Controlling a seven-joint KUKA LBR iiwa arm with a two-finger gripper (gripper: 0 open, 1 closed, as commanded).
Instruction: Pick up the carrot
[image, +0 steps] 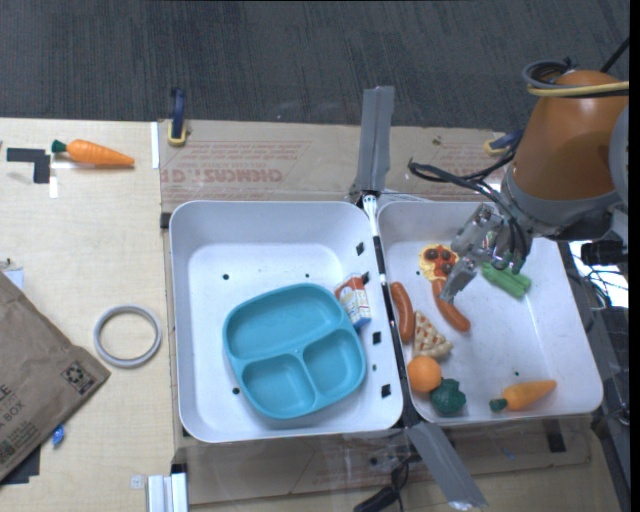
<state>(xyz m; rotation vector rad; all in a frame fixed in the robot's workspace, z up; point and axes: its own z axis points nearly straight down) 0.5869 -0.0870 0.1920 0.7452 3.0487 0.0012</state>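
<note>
An orange carrot (527, 393) with a green top lies in the right bin (560, 330), near its front right corner. A second carrot (95, 153) lies on the bench at the far left, outside both bins. My gripper (470, 265) hangs over the back middle of the right bin, well behind the bin's carrot and apart from it. Beside it are a green piece (506, 280), a red sausage (452, 312) and a pizza slice (437, 260). Nothing shows as held.
The right bin also holds another sausage (402, 308), a waffle piece (430, 336), an orange (424, 374) and broccoli (449, 398). In the left bin (200, 260) sit a blue divided plate (293, 350) and a small packet (353, 300). A tape ring (127, 334) and a cardboard box (35, 375) lie at left.
</note>
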